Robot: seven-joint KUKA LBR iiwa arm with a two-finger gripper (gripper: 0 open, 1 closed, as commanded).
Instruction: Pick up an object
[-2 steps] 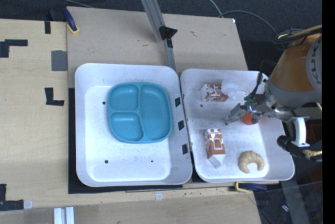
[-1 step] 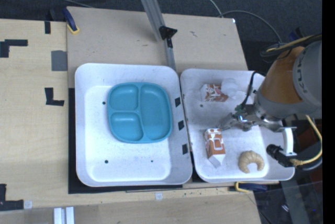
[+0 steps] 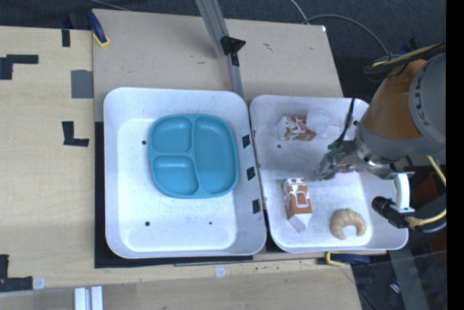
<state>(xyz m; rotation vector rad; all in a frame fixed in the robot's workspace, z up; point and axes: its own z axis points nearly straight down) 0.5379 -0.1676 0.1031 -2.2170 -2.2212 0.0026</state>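
Over the right-hand shallow white bin, the gripper hangs low near the bin's middle, and whether it is spread or pressed together cannot be told from this slant. Nothing appears lifted, so the pick looks not yet made. Candidates lie around it: a small orange-and-white carton just left and below, a tan croissant-shaped pastry nearer the bin's front wall, and a crumpled white-and-red packet toward its far wall. Closing on one and raising it remain.
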